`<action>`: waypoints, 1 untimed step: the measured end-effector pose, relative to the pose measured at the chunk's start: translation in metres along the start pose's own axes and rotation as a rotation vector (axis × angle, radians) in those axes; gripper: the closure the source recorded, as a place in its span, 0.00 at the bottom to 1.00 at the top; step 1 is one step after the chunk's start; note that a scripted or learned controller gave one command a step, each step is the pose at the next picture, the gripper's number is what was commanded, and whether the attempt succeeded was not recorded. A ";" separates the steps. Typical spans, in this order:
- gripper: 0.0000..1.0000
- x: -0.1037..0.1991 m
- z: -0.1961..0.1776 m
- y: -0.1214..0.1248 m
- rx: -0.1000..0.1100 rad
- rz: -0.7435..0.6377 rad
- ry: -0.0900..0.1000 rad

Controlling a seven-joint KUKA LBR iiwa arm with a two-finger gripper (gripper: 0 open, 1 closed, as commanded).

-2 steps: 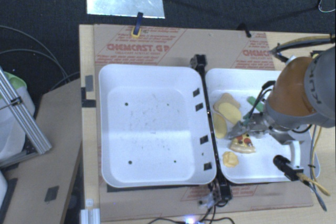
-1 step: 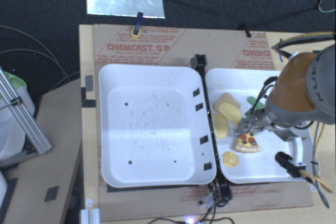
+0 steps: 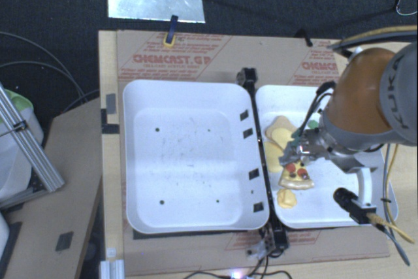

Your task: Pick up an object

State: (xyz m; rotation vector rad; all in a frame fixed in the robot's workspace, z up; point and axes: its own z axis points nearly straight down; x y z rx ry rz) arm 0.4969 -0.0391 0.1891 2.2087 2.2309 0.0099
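Note:
In the right bin (image 3: 313,215), several pale yellow toy foods lie near its left wall. A yellow lump (image 3: 279,132) is farthest back. A pizza-slice toy (image 3: 297,178) with red and dark spots lies in front of it, and a small yellow piece (image 3: 287,198) sits nearest the front edge. My gripper (image 3: 292,155) hangs low between the yellow lump and the pizza slice, right over the slice's back edge. The arm's orange band and wrist cover the bin's right half. A bit of green (image 3: 314,122) peeks out beside the wrist.
The left bin (image 3: 189,153) stands beside the right one, with a row of black clips (image 3: 251,153) along the shared wall. Both bins rest on a cardboard sheet (image 3: 196,59). A metal frame (image 3: 26,147) stands at far left.

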 end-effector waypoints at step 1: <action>1.00 0.039 -0.033 -0.007 0.001 0.001 -0.001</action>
